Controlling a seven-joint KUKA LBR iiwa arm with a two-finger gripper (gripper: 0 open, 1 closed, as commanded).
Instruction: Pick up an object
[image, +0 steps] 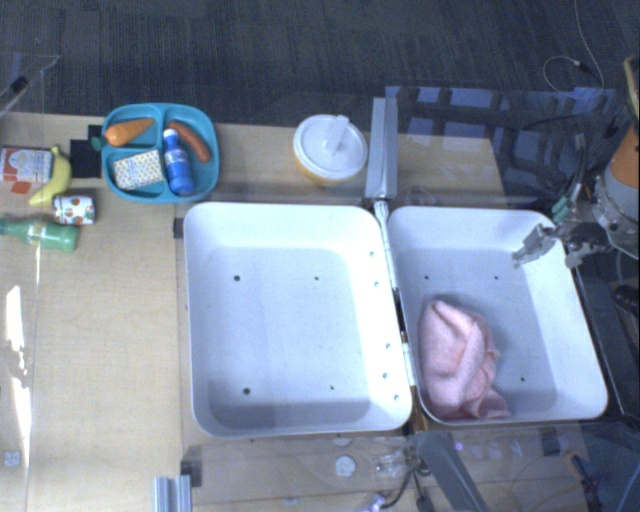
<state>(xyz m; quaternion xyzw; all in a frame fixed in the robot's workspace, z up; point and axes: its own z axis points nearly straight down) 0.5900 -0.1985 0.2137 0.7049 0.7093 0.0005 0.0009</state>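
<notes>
The pink cloth lies crumpled in the right bin, near its front left. My fingers hang over the far right corner, well apart from it; open or closed, I cannot tell.

A pale wooden bench meets dark carpeted floor behind.

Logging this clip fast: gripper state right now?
Gripper: at the right bin's far right edge, apart from the pink cloth; open or closed cannot be told.
</notes>
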